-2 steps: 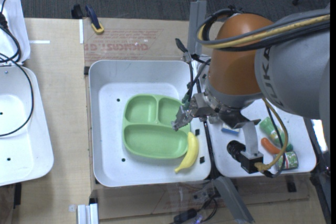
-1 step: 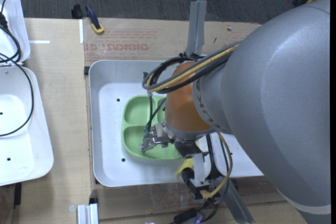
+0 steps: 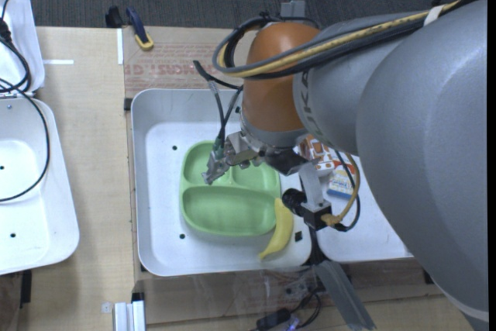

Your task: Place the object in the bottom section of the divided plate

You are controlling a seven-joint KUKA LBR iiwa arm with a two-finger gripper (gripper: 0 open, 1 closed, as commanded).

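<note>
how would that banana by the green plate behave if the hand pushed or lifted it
The banana is curved, so a push would probably make it pivot rather than slide straight. It lies against the green plate rim, which may block it. Its smooth, glossy skin could slip in a pinch.

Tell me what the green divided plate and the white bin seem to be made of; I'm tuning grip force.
The green divided plate looks like moulded plastic, matte with a soft sheen: uniform colour, rounded raised dividers. The white bin also looks like plastic, smooth and slightly glossy, with rounded corners and a thin rolled rim, though coated metal can't be ruled out.
</note>
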